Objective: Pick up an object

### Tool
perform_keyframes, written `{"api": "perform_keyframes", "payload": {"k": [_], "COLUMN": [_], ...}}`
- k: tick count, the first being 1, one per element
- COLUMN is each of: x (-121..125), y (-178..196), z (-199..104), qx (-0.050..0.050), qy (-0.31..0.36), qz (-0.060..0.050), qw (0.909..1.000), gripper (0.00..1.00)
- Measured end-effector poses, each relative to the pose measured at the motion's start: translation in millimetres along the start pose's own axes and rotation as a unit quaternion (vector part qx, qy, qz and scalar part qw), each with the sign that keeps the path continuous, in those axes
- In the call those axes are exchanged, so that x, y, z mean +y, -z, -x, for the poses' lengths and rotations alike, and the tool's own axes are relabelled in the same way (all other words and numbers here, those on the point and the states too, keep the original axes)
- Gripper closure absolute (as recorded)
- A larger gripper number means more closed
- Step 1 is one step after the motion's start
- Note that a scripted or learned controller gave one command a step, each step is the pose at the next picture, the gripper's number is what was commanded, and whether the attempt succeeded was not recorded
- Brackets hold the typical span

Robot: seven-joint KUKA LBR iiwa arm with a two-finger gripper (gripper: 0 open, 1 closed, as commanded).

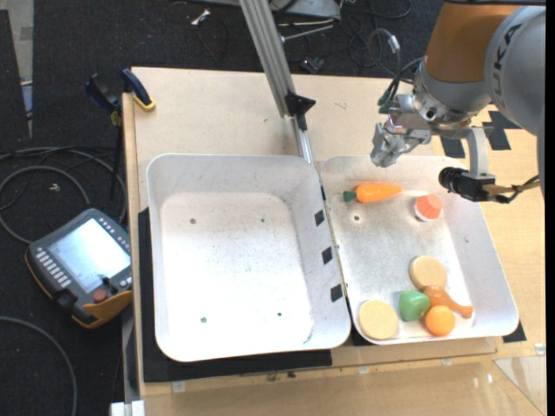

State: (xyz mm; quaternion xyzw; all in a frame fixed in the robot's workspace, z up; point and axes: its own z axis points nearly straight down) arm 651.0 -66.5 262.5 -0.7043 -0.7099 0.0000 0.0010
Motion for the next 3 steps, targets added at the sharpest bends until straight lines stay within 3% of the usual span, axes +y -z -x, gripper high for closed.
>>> {"api": "perform_keyframes", "payload": {"k": [3], "x": [-24.6], "y": [-27.8], "z": [-161.9], "qx": [0.0], "qy": [0.0], "qz": [-0.001], "qw": [1.0], "gripper": [1.0]}}
